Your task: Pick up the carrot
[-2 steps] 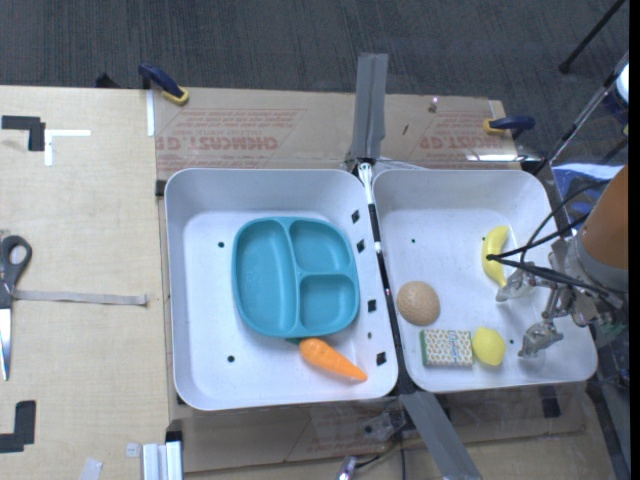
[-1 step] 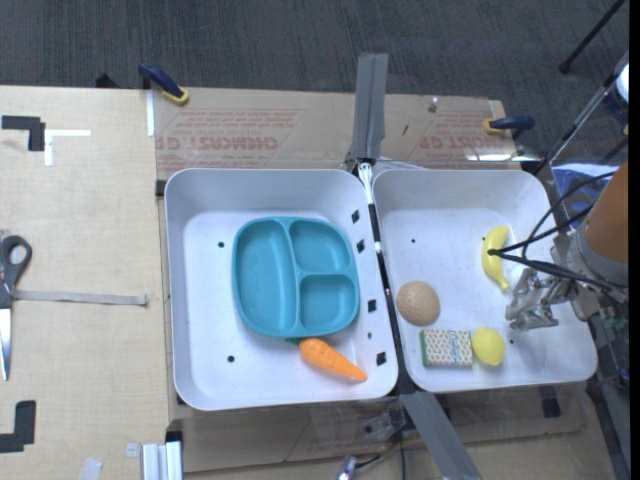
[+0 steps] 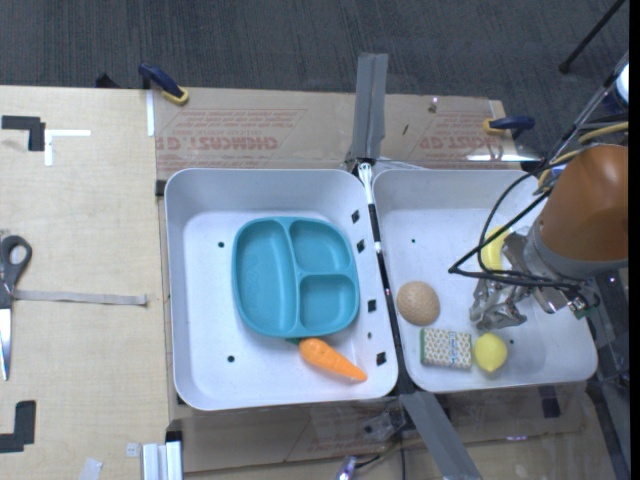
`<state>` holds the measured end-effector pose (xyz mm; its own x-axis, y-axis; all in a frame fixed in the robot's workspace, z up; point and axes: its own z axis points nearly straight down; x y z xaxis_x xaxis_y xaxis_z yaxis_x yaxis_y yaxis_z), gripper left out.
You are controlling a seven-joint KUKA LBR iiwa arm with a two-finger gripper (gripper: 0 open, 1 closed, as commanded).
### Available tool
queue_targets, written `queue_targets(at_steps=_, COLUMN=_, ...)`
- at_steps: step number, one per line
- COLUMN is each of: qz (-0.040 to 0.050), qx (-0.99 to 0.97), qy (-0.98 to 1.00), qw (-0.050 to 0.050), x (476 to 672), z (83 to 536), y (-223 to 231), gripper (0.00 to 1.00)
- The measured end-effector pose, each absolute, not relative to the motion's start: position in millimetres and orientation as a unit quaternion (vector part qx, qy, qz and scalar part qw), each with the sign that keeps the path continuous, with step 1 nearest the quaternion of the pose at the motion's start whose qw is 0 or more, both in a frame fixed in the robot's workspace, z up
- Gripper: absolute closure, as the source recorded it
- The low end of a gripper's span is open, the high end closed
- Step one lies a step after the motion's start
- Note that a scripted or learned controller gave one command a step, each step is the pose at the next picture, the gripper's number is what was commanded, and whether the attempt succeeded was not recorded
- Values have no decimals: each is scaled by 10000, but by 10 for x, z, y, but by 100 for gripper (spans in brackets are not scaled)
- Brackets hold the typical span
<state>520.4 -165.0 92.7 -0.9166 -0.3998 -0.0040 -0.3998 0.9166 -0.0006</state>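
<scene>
An orange carrot [image 3: 333, 360] lies in the left bin [image 3: 195, 358], near its front wall and just below the blue divided plate [image 3: 296, 276]. My gripper [image 3: 497, 312] hangs over the right bin [image 3: 560, 368], far to the right of the carrot. It sits just above a yellow lemon [image 3: 490, 353]. Nothing shows between its fingers.
In the right bin lie a tan egg-shaped ball [image 3: 418, 303] and a small patterned sponge block [image 3: 446, 349] next to the lemon. Another yellow item [image 3: 490, 250] peeks out behind the arm's cables. Scissors [image 3: 10, 268] lie on the bench at far left.
</scene>
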Motion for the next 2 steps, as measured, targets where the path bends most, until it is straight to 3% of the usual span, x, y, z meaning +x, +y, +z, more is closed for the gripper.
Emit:
queue_targets(at_steps=1, qz=-5, qx=-3557, qy=9346, qw=29, x=5410, z=931, y=-2028, gripper=100)
queue_targets(at_steps=2, qz=-7, qx=-6678, qy=7443, qw=25, x=5268, z=929, y=-1885, gripper=100)
